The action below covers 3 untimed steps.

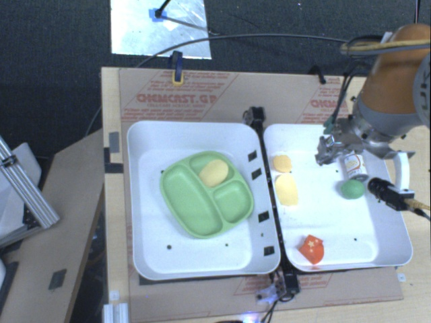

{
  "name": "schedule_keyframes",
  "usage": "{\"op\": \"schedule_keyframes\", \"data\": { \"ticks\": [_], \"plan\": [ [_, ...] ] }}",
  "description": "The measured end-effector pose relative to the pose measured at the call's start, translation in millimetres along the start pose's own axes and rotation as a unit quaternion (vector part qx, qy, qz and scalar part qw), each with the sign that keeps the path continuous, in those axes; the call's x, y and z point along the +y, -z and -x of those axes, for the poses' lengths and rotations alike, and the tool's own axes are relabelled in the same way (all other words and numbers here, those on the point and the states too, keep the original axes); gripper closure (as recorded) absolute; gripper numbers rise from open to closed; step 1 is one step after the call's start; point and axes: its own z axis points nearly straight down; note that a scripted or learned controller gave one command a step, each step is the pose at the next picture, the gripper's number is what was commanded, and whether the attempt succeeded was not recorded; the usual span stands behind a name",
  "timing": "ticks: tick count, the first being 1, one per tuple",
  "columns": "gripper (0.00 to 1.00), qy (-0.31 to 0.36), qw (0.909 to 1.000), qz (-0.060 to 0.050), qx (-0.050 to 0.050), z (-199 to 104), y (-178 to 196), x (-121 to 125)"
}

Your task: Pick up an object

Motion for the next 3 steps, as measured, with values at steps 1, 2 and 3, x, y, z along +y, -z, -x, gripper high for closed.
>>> {"op": "schedule_keyframes", "data": {
  "ticks": [1,2,3],
  "plan": [
    [1.0,0.0,1.0,0.0,0.0,-42.5,-0.5,-10.6],
    [1.0,0.0,1.0,-0.001,0.001,-95.3,-14.7,-33.7],
    [1.0,0.0,1.0,0.0,0.0,-143.6,-27.2,-49.9]
  ]
}}
